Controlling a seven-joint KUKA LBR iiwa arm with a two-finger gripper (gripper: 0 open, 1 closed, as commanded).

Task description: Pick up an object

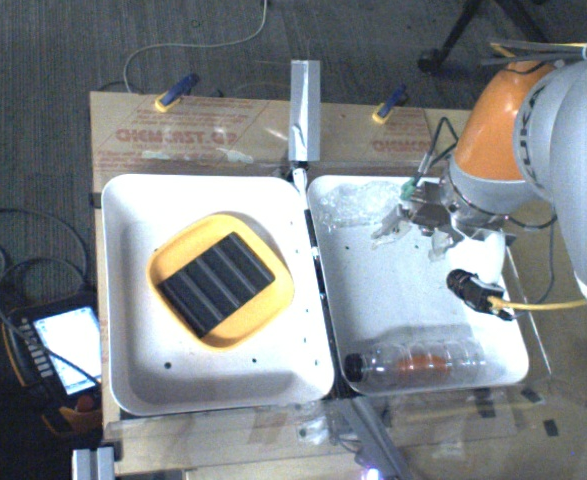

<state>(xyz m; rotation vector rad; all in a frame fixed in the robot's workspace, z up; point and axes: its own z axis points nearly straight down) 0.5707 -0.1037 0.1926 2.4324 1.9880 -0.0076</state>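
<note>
Now we hover our gripper [413,230] over the right bin [413,308], fingers [386,228] spread, nothing pinched; the clear bottle [418,365] lies along its near wall, so we'd drop there next.

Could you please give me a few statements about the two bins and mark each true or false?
1. The yellow tray with black ridges lies in the left bin. True.
2. The clear bottle stands upright in the left bin. False: it lies on its side along the right bin's near edge.
3. The claw is over the right bin. True.
4. The claw holds the bottle. False: the bottle lies apart from it.
5. Blue-and-yellow clamps sit on the cardboard behind the bins. True.
</note>
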